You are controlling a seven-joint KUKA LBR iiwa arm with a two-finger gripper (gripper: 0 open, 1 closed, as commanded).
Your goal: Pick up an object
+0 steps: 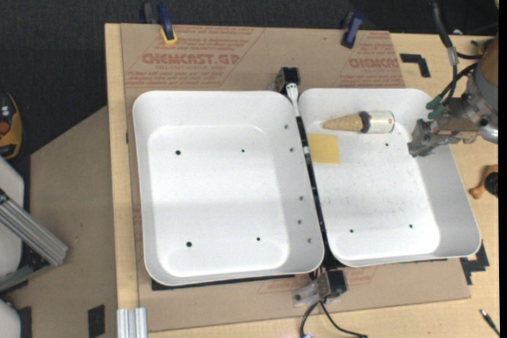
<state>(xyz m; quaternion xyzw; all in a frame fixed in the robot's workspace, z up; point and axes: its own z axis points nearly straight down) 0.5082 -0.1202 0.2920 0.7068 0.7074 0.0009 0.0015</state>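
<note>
In the right bin (444, 241) lie two objects near its far edge. One is a cone-shaped piece with a tan tip, dark band and pale round end (360, 123). The other is a flat yellow square (324, 149) close to the divider between the bins. My gripper (422, 142) hangs at the right bin's right rim, to the right of the cone piece and apart from it. Nothing shows between its fingers.
The left bin (158, 119) stands beside the right one on a brown board. Blue clamps (165, 21) hold the board's far edge. Cables run down from the arm at the right. A small brown item (481, 189) lies outside the right bin.
</note>
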